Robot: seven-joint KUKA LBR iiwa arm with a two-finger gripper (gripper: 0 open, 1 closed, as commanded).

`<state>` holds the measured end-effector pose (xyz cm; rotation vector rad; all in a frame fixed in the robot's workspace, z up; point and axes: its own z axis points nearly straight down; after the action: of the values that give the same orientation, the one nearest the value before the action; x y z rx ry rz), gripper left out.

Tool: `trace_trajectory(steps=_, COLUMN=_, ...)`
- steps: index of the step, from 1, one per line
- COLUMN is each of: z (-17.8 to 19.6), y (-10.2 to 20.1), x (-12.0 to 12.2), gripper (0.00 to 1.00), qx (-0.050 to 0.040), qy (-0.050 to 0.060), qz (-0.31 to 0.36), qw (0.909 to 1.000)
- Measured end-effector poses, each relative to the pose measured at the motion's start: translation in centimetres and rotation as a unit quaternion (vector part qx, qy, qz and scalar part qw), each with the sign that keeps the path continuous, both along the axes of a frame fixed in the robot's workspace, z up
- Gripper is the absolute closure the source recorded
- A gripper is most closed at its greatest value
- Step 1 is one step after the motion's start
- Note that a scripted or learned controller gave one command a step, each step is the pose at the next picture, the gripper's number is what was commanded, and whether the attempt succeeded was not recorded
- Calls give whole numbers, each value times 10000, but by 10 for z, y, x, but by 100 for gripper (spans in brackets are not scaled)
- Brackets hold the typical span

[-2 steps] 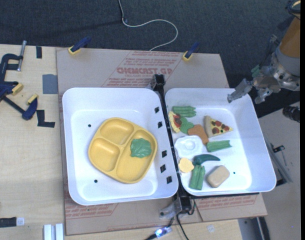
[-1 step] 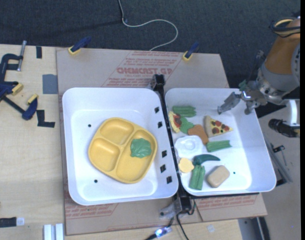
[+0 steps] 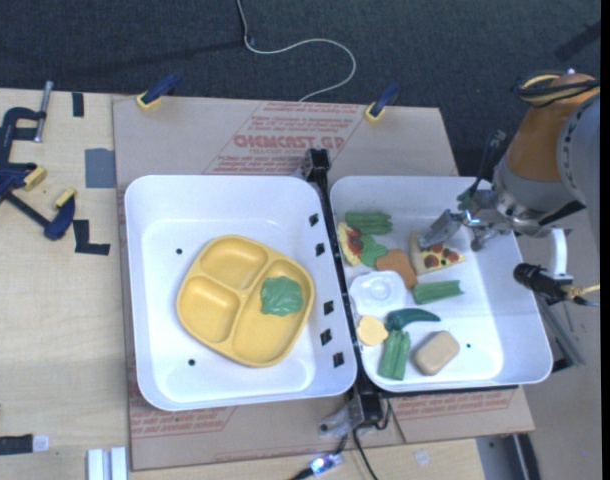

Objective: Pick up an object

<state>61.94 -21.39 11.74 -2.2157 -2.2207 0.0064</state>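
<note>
In the right bin (image 3: 505,298), which serves as the landmark here, a scatter of toy food lies across the white floor. The end effector (image 3: 447,230) reaches in from the bin's right side, low over its upper middle area, just above a pizza slice (image 3: 437,258); whether it is released or clenched cannot be told at this angle, and nothing is seen held by it. The grey arm with its orange band (image 3: 537,143) rises beyond the bin's upper right corner. Toward the bin's upper left lies a green bean-like piece (image 3: 368,222), with a red and yellow item (image 3: 349,243) just below it against the left wall. An orange-brown piece (image 3: 395,263) sits near the bin's centre, beside the pizza slice. A white round lid-like piece (image 3: 376,290) lies just below that, and a green stick (image 3: 437,291) lies to its right. Lower in the bin are a dark green pepper (image 3: 413,317), a pale yellow disc (image 3: 371,331), another green piece (image 3: 393,356) and a tan bread roll (image 3: 436,352). To the left of the right bin, touching it, stands the left bin (image 3: 150,268), holding a yellow divided plate (image 3: 220,303) with a green leafy item (image 3: 281,296) in one compartment. Both bins rest on cardboard (image 3: 275,138) on the desk (image 3: 45,348).
</note>
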Motion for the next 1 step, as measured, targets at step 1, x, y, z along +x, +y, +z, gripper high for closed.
trace_trajectory(steps=1, z=-33, y=1, x=1, gripper=0, qx=-10, qy=-32, qz=5, qw=10000)
